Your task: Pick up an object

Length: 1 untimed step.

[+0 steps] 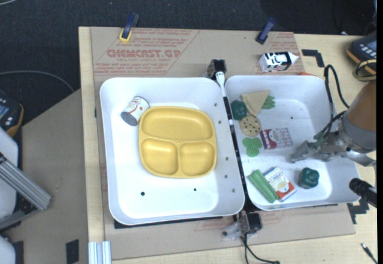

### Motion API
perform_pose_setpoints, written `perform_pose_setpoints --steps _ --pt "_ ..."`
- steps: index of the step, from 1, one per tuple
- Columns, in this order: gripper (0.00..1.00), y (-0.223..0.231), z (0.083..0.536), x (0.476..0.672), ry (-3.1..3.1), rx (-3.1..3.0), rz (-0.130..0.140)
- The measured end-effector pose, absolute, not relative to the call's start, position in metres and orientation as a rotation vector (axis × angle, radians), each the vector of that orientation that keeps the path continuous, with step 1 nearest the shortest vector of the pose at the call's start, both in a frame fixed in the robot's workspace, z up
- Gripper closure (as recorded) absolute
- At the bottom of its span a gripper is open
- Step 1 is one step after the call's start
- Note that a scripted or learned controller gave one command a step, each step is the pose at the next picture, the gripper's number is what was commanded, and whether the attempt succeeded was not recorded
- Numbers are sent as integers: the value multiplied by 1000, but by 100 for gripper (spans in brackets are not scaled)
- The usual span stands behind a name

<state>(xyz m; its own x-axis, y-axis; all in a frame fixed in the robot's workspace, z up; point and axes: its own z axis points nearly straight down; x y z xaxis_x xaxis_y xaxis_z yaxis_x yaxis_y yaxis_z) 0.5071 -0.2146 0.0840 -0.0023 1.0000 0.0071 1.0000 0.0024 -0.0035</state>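
Hovering in the right bin (311, 86), your gripper (305, 152) sits just above the green toy (309, 177)
Whether it's open or closed, you cannot tell; the toy looks small, light, rounded and slippery, so pinch across its middle

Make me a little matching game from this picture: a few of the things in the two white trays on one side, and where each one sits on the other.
Things:
1. yellow plastic divided plate
2. small tipped-over can
3. dark green round toy
4. green stick-shaped block

Places:
A. right bin, near the robot's hand
B. middle of left bin
C. right bin, front edge, beside a small box
D. left bin, beside the plate's back-left corner

Pairs: 1-B, 2-D, 3-A, 4-C
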Motion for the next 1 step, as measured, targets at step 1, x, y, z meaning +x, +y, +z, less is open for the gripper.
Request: perform_pose_setpoints --steps 1 --pt "100 -216 95 507 -2221 -2218 -2"
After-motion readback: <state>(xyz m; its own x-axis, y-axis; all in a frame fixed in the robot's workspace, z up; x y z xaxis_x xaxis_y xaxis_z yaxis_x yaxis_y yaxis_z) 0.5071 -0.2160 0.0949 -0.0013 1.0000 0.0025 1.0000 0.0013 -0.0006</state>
